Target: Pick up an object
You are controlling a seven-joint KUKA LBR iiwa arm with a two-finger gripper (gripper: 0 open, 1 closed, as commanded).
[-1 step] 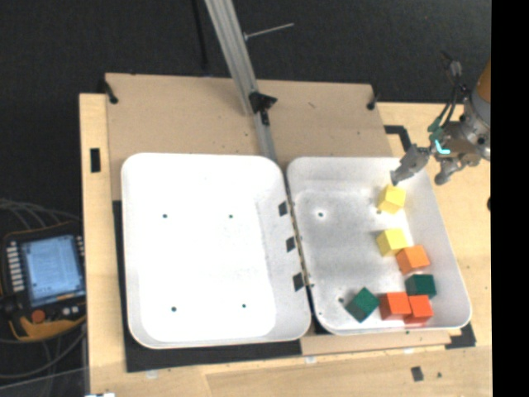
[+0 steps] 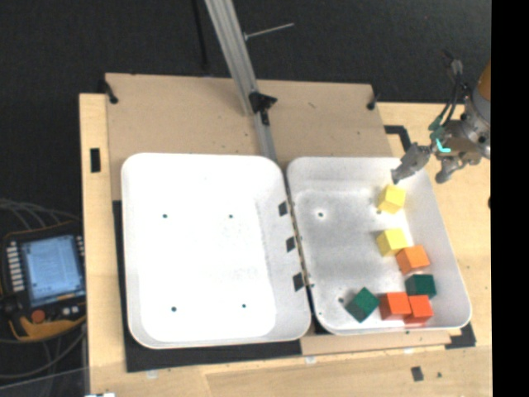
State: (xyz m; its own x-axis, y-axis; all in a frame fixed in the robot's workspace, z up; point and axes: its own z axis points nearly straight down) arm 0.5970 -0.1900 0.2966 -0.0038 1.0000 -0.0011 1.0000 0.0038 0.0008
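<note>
My gripper (image 2: 428, 169) hovers over the far right corner of the right bin (image 2: 331, 190), its two fingers spread apart and open with nothing between them. Just below its left finger lies a yellow block (image 2: 393, 198). A second yellow block (image 2: 393, 240) sits further toward the front, with an orange block (image 2: 412, 259) beside it. Near the bin's front edge are a dark green block (image 2: 421, 285), a green block (image 2: 361, 303) and two orange-red blocks (image 2: 397, 305) (image 2: 420, 308) side by side.
The left bin (image 2: 202, 246) adjoins the right one, with clips along the shared edge. A slanted metal pole (image 2: 235, 56) rises behind the bins. A tablet-like pendant (image 2: 48, 270) lies off the bench at the left.
</note>
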